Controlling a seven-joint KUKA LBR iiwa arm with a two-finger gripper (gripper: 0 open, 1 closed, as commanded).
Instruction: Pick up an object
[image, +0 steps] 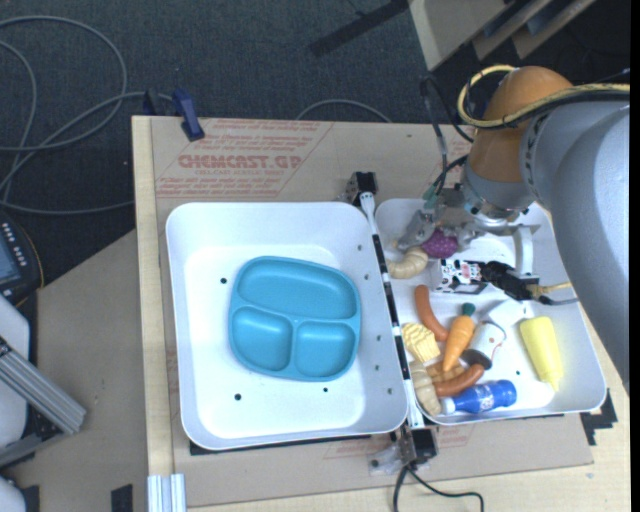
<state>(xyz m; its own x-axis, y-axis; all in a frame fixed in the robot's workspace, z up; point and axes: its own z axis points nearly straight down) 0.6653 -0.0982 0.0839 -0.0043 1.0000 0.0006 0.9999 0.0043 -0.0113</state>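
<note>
Nearest the camera, a blue bottle (482, 398), carrot (457, 340) and yellow piece (541, 346) crowd the right bin (590, 385); farther back the pincer (441, 229) hangs over a purple toy (440, 243), grip state unclear. Neighbours could jam or deflect it.

Bins (200, 300): white plastic, smooth, slight sheen.
Tray (293, 317): blue plastic, smooth, soft gloss.
Bench board (240, 160): brown, paper-faced, matt, printed red.
Toy food at 3 o'clock (458, 340): glossy plastic.
Arm (590, 170): grey, smooth, matt; orange band (510, 120) glossier.
</note>
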